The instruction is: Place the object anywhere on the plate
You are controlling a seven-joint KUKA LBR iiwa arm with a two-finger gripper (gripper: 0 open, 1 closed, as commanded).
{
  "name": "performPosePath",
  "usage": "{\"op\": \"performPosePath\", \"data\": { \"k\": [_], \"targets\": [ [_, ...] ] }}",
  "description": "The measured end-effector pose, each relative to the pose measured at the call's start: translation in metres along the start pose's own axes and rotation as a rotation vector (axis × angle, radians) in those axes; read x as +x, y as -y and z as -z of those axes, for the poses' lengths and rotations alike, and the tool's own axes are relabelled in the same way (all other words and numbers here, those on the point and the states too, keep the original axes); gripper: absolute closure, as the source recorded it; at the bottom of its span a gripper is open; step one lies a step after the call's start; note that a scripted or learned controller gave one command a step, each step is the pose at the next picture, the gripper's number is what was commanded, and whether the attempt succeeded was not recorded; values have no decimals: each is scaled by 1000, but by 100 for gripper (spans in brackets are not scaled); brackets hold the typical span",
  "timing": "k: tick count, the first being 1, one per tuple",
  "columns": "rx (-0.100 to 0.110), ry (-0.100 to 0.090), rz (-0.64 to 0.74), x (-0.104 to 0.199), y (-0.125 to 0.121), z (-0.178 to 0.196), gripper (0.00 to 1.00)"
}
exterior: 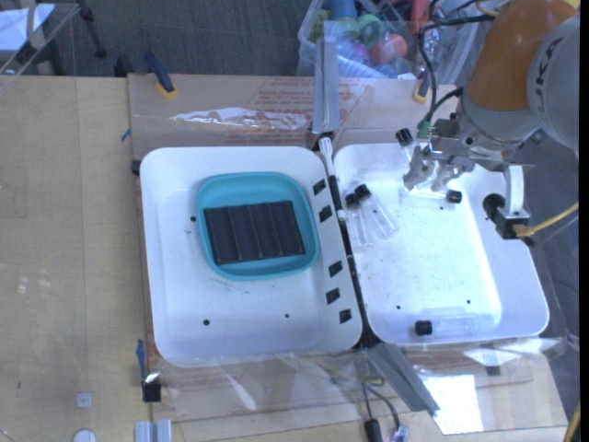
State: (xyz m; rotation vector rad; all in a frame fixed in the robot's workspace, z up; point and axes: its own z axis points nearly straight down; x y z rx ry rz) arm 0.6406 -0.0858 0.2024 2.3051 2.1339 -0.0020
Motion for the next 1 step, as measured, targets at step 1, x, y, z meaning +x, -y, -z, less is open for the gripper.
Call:
{"op": "performPosePath", "data": {
  "k": [1],
  "targets": [
    [0,0,0,0,0,0,0]
  ]
}}
